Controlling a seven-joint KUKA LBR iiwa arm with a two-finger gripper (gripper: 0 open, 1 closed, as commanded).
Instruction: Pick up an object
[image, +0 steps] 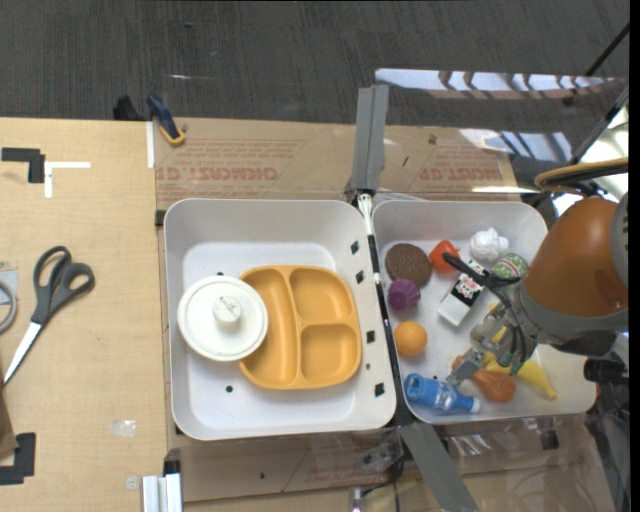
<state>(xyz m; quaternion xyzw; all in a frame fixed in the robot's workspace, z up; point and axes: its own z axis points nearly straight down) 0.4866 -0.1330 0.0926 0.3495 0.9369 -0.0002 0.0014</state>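
fingers (468, 368) seemingly apart — hard to tell — beside one blue bottle (437, 395).

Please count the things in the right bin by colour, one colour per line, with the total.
Orange: 3, round ball, piece at top, pear-shaped toy
Purple: 1, small ball
Brown: 1, flat disc
Blue: 1, plastic bottle
Yellow: 1, banana
White: 2, crumpled lump, small box
Total: 9

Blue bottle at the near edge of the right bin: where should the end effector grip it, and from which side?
Probably across the middle of the blue bottle's body, coming straight down from above. It lies on its side, long axis roughly left-right, so the fingers should close front-to-back. The bin wall sits close in front, and the end effector hovers beside it.
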